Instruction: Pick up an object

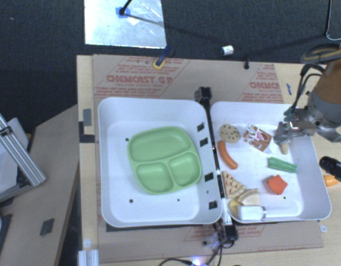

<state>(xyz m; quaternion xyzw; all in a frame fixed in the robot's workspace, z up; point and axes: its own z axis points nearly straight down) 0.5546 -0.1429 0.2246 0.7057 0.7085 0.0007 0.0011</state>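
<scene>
Arm: the grey arm with its orange band enters from the right edge, its wrist bent down over the far right part of the right bin.
Gripper: the gripper hangs low over the right bin's far right area, just right of the printed packet; whether it is spread or pressed together, I cannot tell, and nothing is seen pinched in it.
Right bin: the shallow white right bin holds all the small objects.
Cookie: a round speckled cookie lies far left in the right bin.
Packet: a red and white printed packet lies just right of the cookie, near the gripper.
Sausage: an orange sausage lies slantwise below the cookie, near the bin's left wall.
Green piece: a green oblong piece lies below the gripper, apart from it.
Orange block: an orange block sits nearer, just below the green piece.
Waffle: a waffle wedge lies near the left wall, touching a pale bread-like piece.
White item: a white item rests in the near left corner.
Left bin: the left bin carries a green divided tray at its middle.
Tabletop: the tabletop bears both bins side by side on printed cardboard.
</scene>
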